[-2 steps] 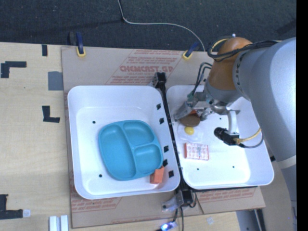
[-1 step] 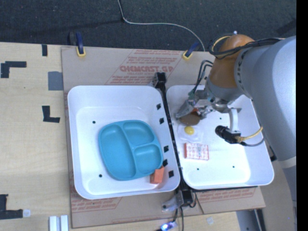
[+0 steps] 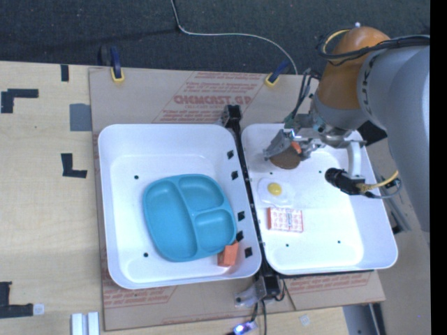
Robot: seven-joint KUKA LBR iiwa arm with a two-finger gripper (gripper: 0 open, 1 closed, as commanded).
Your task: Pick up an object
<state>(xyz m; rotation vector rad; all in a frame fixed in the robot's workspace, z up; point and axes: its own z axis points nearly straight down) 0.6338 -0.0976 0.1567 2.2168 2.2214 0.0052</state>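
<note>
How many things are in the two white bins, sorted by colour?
Blue: 1, the divided plate
Orange: 1, the small block
Brown: 1, the round thing under the gripper
Yellow and white: 1, the fried egg
Red and white: 1, the flat packet
Total: 5

A blue divided plate (image 3: 188, 216) with three compartments is laid flat in the middle of the left bin (image 3: 119, 145). A small orange block (image 3: 227, 255) is seen touching the plate's near right edge, by that bin's near right corner. In the right bin (image 3: 363, 250), a brown rounded object (image 3: 285, 160) is found near the far left corner, a fried-egg piece (image 3: 274, 188) beside the left wall, and a red-and-white printed packet (image 3: 286, 220) just nearer than it.
</note>
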